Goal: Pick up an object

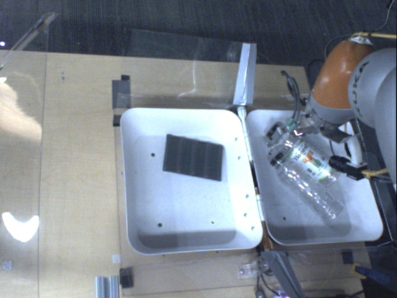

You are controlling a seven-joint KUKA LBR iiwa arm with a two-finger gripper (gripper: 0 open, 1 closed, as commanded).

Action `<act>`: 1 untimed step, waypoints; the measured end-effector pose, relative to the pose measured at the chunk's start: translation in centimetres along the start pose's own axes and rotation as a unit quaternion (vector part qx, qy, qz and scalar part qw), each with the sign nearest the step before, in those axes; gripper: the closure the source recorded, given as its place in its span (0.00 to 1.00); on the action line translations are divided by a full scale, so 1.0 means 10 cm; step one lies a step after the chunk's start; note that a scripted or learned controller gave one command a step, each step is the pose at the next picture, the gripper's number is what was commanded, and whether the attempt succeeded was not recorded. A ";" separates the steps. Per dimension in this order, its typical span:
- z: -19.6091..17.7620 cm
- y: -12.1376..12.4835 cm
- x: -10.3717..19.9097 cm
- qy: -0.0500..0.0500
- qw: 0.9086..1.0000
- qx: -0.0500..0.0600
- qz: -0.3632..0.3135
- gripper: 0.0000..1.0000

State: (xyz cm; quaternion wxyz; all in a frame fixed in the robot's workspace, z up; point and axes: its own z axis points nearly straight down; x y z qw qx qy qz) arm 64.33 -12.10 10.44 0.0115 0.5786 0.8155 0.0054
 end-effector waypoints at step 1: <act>-0.83 0.20 0.52 0.005 0.997 0.006 -0.070 1.00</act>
